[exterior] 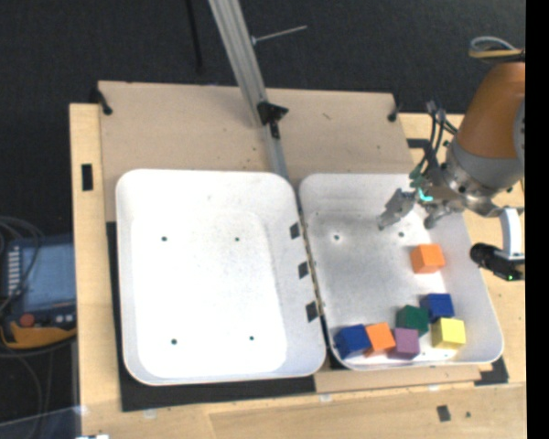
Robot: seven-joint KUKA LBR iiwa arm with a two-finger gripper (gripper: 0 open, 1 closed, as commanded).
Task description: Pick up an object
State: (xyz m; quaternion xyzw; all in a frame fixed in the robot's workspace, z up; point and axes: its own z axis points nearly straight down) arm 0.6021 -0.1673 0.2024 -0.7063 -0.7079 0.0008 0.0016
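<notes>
The end effector (410, 205) is hovering over the right bin (348, 273), fingers apparently apart and holding nothing, just beside the orange block (427, 258).

A slanted metal pole (242, 58) crosses the wooden bench (220, 126), with a blue-screened pendant (41, 286) at left.

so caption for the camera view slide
Claw hovers over the right bin above coloured blocks, including an orange block.
</notes>
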